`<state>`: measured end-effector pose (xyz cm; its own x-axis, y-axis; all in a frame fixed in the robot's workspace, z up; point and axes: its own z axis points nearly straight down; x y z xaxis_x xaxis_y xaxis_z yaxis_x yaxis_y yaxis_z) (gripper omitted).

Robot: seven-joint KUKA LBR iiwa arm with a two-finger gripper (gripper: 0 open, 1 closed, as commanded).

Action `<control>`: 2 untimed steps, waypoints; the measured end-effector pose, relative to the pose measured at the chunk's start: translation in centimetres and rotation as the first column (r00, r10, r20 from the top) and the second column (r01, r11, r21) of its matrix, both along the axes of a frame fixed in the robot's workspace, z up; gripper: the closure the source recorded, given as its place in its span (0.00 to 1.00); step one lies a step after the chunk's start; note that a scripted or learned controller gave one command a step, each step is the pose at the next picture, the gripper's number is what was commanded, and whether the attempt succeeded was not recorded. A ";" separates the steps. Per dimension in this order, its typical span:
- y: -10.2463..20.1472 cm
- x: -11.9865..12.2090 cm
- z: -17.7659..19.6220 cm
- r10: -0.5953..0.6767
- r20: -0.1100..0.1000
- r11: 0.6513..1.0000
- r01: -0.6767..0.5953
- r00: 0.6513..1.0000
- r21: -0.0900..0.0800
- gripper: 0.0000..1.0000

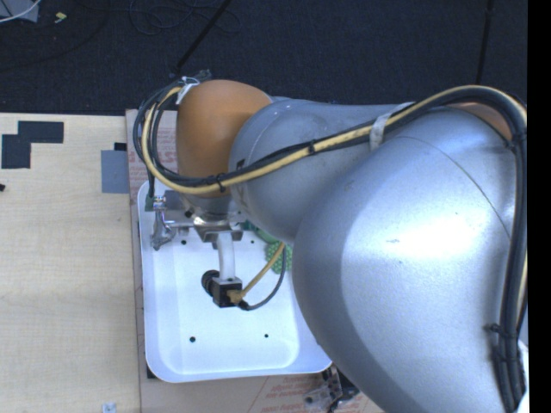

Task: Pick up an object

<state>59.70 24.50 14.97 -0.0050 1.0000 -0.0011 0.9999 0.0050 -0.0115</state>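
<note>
**Camera view: arm over the white bin**

Seen from above at a slant, the grey arm [396, 256] reaches in from the right and covers most of the scene. Its orange band [215, 136] sits over the far end of a white bin [219, 347]. The gripper [194, 224] hangs just below the band, low over the bin's far left part. The wrist hides its tips, so whether it is open or closed cannot be told, and nothing can be seen held in it. A green object [274, 253] shows as a small patch at the arm's edge, on the right side of the bin, mostly hidden. To the left lies the pale wooden bench [60, 274], with black and grey patches [112, 170] at its far edge.
</note>
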 end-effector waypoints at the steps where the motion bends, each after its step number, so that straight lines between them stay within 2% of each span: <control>1: -0.3 0.2 1.3 -0.002 0.002 1.000 0.002 1.000 -0.001 1.00; 2: -0.2 -3.4 18.7 -0.002 0.023 1.000 0.002 1.000 0.008 1.00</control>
